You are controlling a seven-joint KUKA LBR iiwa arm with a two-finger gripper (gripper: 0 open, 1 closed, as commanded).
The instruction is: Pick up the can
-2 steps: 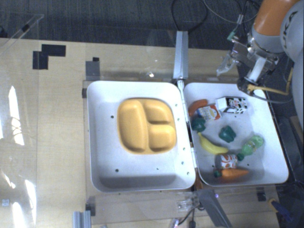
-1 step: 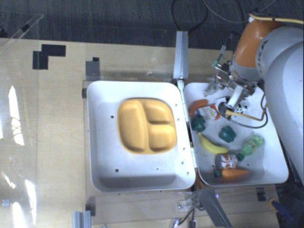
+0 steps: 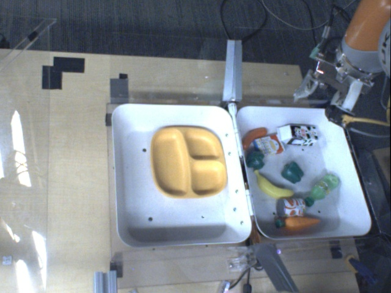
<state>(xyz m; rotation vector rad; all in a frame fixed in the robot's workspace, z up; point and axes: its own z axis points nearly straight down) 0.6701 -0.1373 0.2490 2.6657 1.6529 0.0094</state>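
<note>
Yellow tray (image 3: 186,160) sitting in left bin (image 3: 131,224). Right bin (image 3: 354,206) holding toys; can (image 3: 294,207) lying near front, touching carrot (image 3: 298,223), just beside banana (image 3: 272,187). Gripper (image 3: 330,91) hanging above bin's back rim, fingers apart, holding nothing. Picking not started, looks like. Next: reaching down over can, squeezing.

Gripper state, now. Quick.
Gripper: open, holding nothing, above the right bin's far edge; the can lies in that bin, untouched.
</note>
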